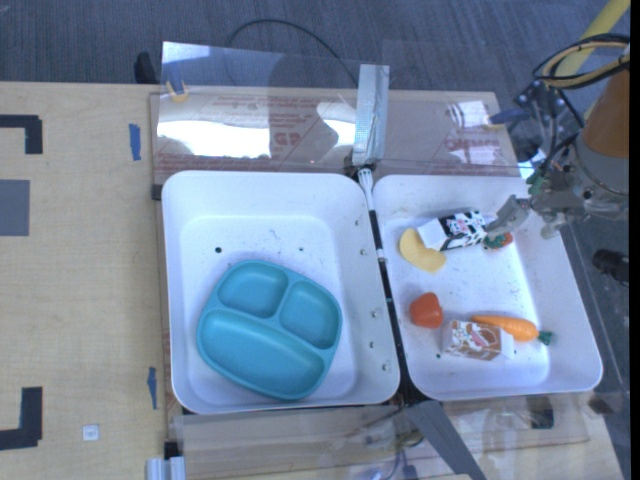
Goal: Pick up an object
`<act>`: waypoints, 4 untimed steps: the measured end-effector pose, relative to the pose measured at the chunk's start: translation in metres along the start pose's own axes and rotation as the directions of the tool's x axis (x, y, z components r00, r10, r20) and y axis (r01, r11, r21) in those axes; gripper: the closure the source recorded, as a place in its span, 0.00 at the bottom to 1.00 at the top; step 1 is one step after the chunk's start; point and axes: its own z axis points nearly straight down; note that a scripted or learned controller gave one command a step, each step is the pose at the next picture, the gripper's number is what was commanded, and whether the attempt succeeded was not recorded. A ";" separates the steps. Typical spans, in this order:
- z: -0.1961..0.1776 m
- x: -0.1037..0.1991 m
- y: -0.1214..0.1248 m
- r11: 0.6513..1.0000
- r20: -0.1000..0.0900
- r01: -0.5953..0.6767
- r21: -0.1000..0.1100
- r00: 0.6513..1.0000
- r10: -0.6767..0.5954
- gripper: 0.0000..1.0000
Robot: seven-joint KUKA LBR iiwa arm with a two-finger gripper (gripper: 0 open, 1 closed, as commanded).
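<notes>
My gripper (527, 220) hangs over the upper right part of the right bin (575, 313), open, with nothing between its fingers. Just left of it a black-and-white milk carton (458, 230) lies flat, with a small red piece (497, 239) at its right end, under the nearer fingertip. A yellow banana-shaped piece (420, 250) lies left of the carton. Lower in the bin are a red tomato-like toy (427, 310), an orange carrot (508, 326) and a brown-and-white packet (472, 339) touching the carrot.
The left bin (190, 218) holds a teal divided plate (268, 326). A clear plastic screen (260, 118) and a metal post (371, 113) stand behind the bins. Cables (570, 63) hang by the arm at the right.
</notes>
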 end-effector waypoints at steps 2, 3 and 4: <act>0.084 -0.011 0.055 0.997 0.007 0.061 -0.037 0.998 -0.061 0.00; 0.083 -0.013 0.061 0.943 0.025 0.330 -0.046 0.944 -0.330 0.00; 0.083 -0.013 0.061 0.943 0.025 0.330 -0.046 0.944 -0.329 0.00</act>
